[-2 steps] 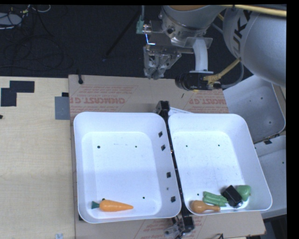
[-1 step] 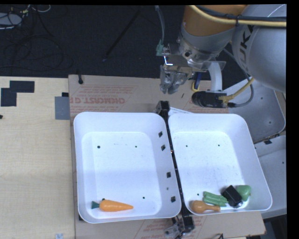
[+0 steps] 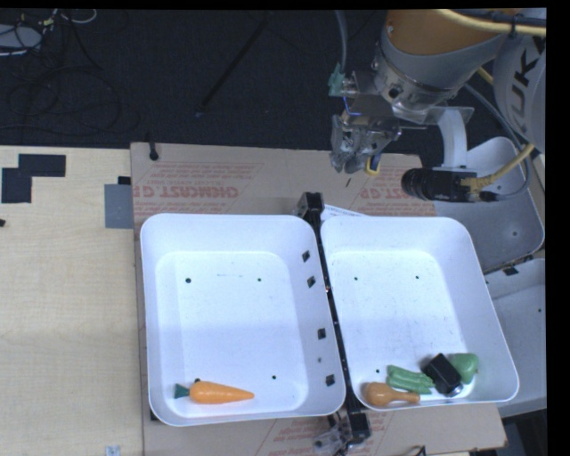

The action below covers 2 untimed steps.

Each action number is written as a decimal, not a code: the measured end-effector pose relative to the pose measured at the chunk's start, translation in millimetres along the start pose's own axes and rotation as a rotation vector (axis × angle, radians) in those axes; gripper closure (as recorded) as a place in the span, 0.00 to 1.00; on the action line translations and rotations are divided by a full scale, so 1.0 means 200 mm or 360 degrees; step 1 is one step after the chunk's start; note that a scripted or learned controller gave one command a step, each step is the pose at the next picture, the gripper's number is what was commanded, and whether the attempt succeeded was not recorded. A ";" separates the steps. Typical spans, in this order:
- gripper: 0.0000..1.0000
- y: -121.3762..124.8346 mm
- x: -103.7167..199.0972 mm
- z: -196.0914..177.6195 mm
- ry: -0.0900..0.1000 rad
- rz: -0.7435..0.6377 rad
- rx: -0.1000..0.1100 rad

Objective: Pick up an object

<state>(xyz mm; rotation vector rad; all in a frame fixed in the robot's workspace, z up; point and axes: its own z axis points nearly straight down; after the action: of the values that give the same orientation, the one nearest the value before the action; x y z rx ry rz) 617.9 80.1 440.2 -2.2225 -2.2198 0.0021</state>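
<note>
Pale wooden worktop point(image 3: 62, 294) on the left, brown cardboard sheet point(image 3: 232, 178) with red print laid over it, two white bins side by side on the cardboard.

Lying flat in the left bin point(image 3: 147, 294), close to its near wall and toward its left corner: an orange toy carrot point(image 3: 221, 392) with a small green top, tip pointing right, alone on that floor.

Crowded into the near right corner of the right bin point(image 3: 494, 312): a small cluster of toys. Leftmost, an orange pear-shaped piece point(image 3: 390, 394) against the near wall. Just behind it and to the right, a green pod point(image 3: 410, 378), touching or nearly touching. Next, a black block point(image 3: 442, 374), tilted, lying partly over the pod's right end. Furthest right, a rounded green piece point(image 3: 463, 363), against the block.

Between the bins, a black strip point(image 3: 322, 303) running front to back, with clips along it.

Well apart from every toy, high over the cardboard beyond the far rims: the gripper point(image 3: 356, 147), hanging downward from the grey arm point(image 3: 427, 53), orange band point(image 3: 436, 27) above the wrist. Nothing seen held in it; whether spread or closed, cannot tell from this angle.

Further out, on the bare worktop at far left, black angular patches point(image 3: 31, 174) and a grey square point(image 3: 117, 205). At the back, dark floor with loose cables point(image 3: 53, 53)
</note>
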 end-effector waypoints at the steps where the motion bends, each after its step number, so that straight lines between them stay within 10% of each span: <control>1: 1.00 -0.30 -0.22 -0.20 0.0000 0.0004 -0.0002; 2: 1.00 -0.38 -0.62 0.32 -0.0002 0.0011 0.0018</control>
<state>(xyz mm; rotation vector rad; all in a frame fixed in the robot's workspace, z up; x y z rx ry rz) 540.7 -43.6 376.0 -2.2247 -2.2070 0.0161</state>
